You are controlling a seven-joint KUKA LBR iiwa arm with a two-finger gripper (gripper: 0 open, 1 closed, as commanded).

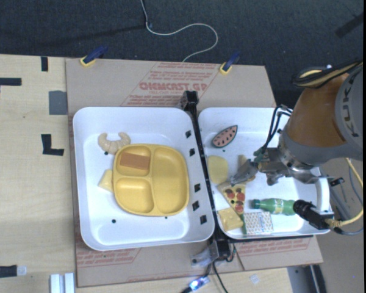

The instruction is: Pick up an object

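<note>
One pale yellow, rounded flat piece (217,167) lies at centre-right of the frame in the right white bin (256,118), close beside the black central divider (199,163), and looks the likeliest target. Its long axis seems to run up and down the frame, with no clear pointed end. Just right of it hangs the grey gripper (243,174); whether released or clenched cannot be told. Below sit a red-spotted pizza-like wedge (233,195) and a green plastic bottle (273,206). Crowding is the risk: a descent slightly off could nudge the wedge or merely press the thin piece flat.
</note>
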